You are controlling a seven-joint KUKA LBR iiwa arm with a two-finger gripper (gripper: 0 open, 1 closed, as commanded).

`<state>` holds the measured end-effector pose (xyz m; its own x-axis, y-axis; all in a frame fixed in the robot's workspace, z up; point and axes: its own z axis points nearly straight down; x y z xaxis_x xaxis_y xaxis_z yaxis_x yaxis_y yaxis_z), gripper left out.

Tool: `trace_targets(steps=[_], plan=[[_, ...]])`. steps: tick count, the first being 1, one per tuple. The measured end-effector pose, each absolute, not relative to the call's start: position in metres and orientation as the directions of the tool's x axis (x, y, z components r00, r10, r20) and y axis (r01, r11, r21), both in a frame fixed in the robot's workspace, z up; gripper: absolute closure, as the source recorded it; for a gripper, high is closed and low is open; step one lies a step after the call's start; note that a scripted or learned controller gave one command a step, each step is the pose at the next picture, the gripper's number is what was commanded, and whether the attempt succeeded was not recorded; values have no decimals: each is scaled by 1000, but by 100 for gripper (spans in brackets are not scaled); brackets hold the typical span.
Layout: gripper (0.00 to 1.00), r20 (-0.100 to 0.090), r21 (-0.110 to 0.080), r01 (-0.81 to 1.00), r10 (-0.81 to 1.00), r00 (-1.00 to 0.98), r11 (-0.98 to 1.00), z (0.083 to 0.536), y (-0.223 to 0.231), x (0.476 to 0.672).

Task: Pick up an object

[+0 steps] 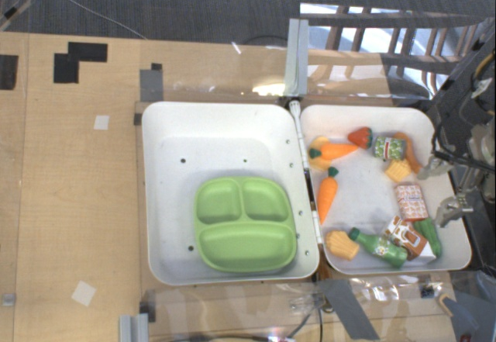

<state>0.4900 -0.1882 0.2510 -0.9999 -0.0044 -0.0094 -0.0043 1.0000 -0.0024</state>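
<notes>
Green bottle (379,247) lies in right bin (341,125); fingers' (448,191) state unclear.

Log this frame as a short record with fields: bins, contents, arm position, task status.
left bin: holds a green divided plate
right bin: toy food, including two carrots, a green bottle, a can, a corn piece and small packets
arm: over the right bin's right edge
gripper: near that edge, nothing seen between its fingers
task status: no object lifted yet
</notes>
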Motion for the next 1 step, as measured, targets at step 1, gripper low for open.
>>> trace_targets(steps=[1], plan=[[0, -18, -6, -143, -143, -990, 990, 126, -170, 525]])
